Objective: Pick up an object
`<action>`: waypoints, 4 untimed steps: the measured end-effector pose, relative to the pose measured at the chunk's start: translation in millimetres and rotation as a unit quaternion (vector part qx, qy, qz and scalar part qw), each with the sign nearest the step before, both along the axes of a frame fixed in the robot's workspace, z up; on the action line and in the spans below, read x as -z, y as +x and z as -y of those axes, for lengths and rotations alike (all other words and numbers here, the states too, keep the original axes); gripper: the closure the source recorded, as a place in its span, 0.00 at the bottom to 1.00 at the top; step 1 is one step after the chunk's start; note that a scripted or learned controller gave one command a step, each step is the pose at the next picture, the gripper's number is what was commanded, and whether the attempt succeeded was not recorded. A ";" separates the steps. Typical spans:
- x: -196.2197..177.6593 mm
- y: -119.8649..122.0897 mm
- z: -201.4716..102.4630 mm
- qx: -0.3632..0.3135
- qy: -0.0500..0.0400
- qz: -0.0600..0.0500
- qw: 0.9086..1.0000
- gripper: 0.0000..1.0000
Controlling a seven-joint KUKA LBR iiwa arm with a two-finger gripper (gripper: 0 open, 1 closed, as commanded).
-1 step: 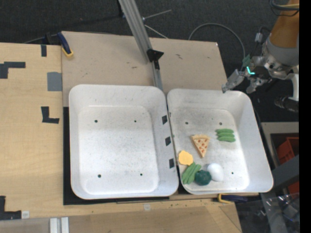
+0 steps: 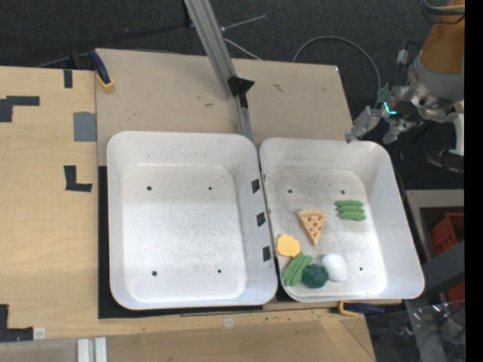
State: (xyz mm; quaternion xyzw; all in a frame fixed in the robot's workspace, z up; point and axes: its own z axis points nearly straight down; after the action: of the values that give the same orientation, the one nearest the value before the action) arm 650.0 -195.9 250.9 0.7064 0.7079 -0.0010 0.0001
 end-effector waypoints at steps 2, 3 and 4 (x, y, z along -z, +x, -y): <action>127.4 5.5 -9.6 0.000 0.001 -0.003 1.000 0.00; 164.8 4.8 -11.0 0.000 0.000 -0.002 1.000 0.00; 152.3 5.8 -11.4 -0.001 0.000 0.000 1.000 1.00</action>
State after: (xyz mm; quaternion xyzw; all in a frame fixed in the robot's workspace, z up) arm 655.8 -184.5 98.6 0.7055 0.7087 -0.0013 0.0002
